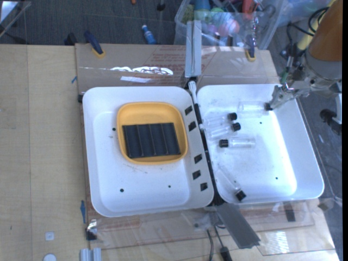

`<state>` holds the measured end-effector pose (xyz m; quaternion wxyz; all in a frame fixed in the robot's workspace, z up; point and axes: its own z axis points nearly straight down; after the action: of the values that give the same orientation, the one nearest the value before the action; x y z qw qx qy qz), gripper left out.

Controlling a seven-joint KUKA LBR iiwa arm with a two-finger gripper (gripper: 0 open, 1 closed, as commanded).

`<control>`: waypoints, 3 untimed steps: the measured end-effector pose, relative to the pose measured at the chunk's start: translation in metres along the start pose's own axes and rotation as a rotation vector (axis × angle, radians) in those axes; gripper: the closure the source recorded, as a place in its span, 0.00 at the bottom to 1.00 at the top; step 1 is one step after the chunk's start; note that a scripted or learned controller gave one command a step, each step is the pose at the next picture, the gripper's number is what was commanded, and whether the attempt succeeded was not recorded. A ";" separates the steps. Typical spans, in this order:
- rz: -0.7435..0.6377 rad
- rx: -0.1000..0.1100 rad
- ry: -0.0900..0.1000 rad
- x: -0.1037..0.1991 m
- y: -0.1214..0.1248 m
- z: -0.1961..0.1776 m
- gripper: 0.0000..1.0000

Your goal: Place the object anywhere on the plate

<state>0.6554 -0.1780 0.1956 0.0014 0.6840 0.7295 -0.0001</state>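
Because the clear vials (pixel 235 128) in the right bin (pixel 304 167) are see-through and round, a grab could slip or roll them. Seen from above, the gripper (pixel 278 97) hangs at the bin's one o'clock corner, near the rim; its state I cannot tell. At nine o'clock, past the divider, the yellow plate (pixel 125 118) offers room.

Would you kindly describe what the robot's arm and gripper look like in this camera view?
At the upper right, the arm shows a broad orange band above a grey wrist section, with dark cables looping beside it. The gripper is slim, grey metal, tapering to a narrow tip.
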 end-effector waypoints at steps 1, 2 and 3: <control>-0.159 -0.004 -0.001 -0.046 0.000 -0.058 1.00; -0.371 -0.005 -0.001 -0.043 0.011 -0.065 1.00; -0.628 -0.006 -0.003 -0.044 0.011 -0.078 1.00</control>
<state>0.6687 -0.2209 0.2734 0.0043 0.4252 0.9051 0.0009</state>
